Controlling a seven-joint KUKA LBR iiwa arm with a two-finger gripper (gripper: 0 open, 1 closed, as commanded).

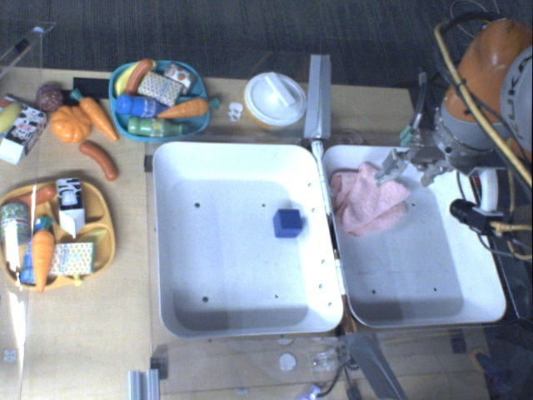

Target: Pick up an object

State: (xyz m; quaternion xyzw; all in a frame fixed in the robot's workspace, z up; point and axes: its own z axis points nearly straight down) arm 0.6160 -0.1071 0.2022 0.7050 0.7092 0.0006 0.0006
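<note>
Small and dark blue, a foam cube [288, 222] sits alone near the middle of the left shallow white bin [191, 307]. Across the divider, a crumpled pink cloth [366, 200] lies in the upper left part of the right shallow white bin [433, 302]. Just above the cloth's right edge hovers the grey two-finger gripper [411, 169], its fingers spread apart and pinching nothing. Left of the bins, toy food fills a round blue bowl [160, 98] and a yellow tray [58, 233]
</note>
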